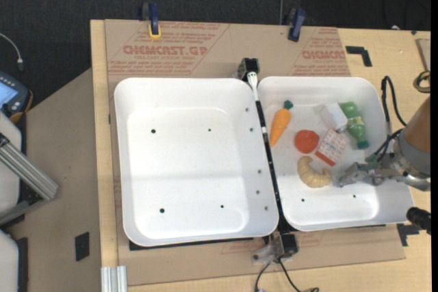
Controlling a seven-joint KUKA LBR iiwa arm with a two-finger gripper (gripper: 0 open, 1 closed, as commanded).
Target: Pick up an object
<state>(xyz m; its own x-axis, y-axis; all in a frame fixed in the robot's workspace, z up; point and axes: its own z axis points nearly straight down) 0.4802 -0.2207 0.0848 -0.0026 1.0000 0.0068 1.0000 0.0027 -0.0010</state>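
Cardboard-topped bench (205, 41), two white bins; gripper (350, 176) low at right of frame, fingers spread beside croissant (313, 173) in right bin (328, 219), holding nothing; likely to nudge it aside and close on air

- Brown board (226, 44) under the bins: red print "CHEMCAST GP" at upper left, above the left bin (130, 147).
- Same red print repeats at upper right, above the right bin (369, 89); cut off, only "CHEMCAS" legible.
- Small white-and-red packet (332, 144) in right bin: print too small to read.
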